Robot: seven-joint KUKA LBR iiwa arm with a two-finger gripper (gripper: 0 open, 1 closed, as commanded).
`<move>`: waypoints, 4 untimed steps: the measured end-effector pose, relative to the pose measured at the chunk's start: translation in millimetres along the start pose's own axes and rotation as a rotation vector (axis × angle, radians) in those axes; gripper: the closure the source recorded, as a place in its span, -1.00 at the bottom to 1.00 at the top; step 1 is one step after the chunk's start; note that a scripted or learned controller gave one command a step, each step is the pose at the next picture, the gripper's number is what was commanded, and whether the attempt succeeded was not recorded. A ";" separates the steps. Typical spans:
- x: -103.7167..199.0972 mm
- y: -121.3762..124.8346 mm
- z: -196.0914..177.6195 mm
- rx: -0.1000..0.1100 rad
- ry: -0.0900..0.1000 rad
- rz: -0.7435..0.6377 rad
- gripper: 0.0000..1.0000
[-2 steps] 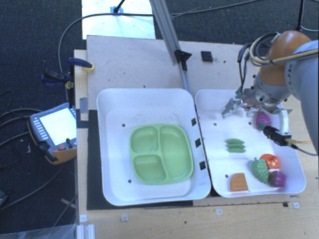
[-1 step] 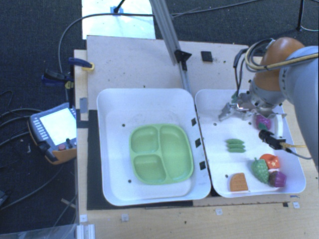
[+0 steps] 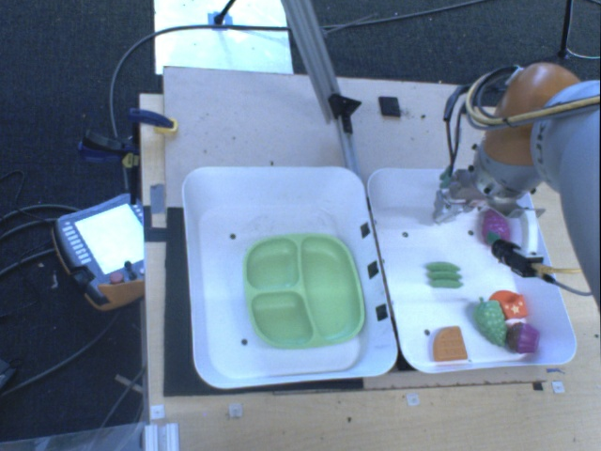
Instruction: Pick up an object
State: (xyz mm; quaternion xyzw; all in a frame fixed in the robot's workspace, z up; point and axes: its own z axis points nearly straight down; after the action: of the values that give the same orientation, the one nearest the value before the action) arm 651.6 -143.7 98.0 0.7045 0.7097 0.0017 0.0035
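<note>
Claw low in right bin, nothing lifted yet

Claw (image 3: 449,203) sits at the far end of the right bin (image 3: 404,280), hanging off the grey arm (image 3: 563,130) that comes in from the right. Whether it is open or closed I cannot tell; the metal parts blur together against the white floor. Nothing is seen held by it.

Candidate objects all lie in the right bin. Purple piece (image 3: 495,225) just right of the claw, close under the wrist. Green pea pods (image 3: 443,273) mid-bin, nearer than the claw and apart from it. At the near right corner, a cluster: red tomato (image 3: 508,303), green bumpy piece (image 3: 489,321), small purple piece (image 3: 522,337), all touching or nearly so. Orange slab (image 3: 450,345) at the near edge, left of the cluster.

Left bin (image 3: 211,252) holds a green divided tray (image 3: 303,289), its compartments bare.

Judgement: task at an early stage. Approach looks made, grasp not confirmed, lift still to come. Purple piece seems the likeliest target by nearness.

Writing: none readable. A handheld pendant (image 3: 101,248) lies off the table (image 3: 244,120) to the left; its screen is too washed out to read.
</note>
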 end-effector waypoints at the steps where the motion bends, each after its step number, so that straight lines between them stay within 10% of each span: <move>1: -5.8 -6.5 -56.8 0.001 0.001 0.007 1.00; 2: -6.0 -4.4 -111.1 0.000 0.001 0.003 1.00; 4: 93.7 -3.5 -109.4 0.005 0.004 -0.002 1.00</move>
State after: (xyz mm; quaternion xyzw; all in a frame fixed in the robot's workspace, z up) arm 646.6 -49.7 207.2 0.7036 0.7106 0.0013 0.0004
